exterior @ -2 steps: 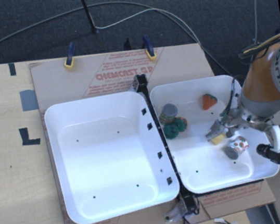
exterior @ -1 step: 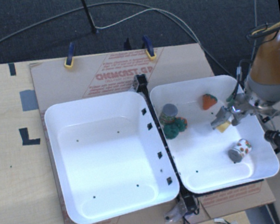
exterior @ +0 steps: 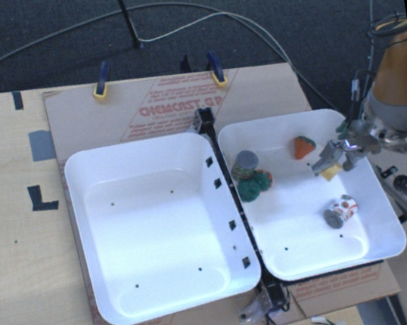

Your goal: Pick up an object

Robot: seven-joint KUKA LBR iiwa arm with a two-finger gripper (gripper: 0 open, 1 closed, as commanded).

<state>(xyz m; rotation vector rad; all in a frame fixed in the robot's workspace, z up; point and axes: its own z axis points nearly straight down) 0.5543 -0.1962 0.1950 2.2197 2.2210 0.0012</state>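
Note:
In the right bin point(exterior: 310, 256), a small yellow piece point(exterior: 330, 171) sits between the fingers of my gripper point(exterior: 332, 163), near the bin's right wall. The gripper is shut on it. A red strawberry-like toy point(exterior: 304, 146) lies just left of the gripper. A small white and red can point(exterior: 340, 211) lies on its side below the gripper. Near the bin's left wall are a grey cylinder point(exterior: 245, 162) and a green lump point(exterior: 250, 186) with an orange bit beside it.
The left bin point(exterior: 76, 178) stands against the right one, with a black divider point(exterior: 227, 192) between them. Both rest on a cardboard sheet point(exterior: 164, 107) held by two clamps. Cables run across the dark floor behind.

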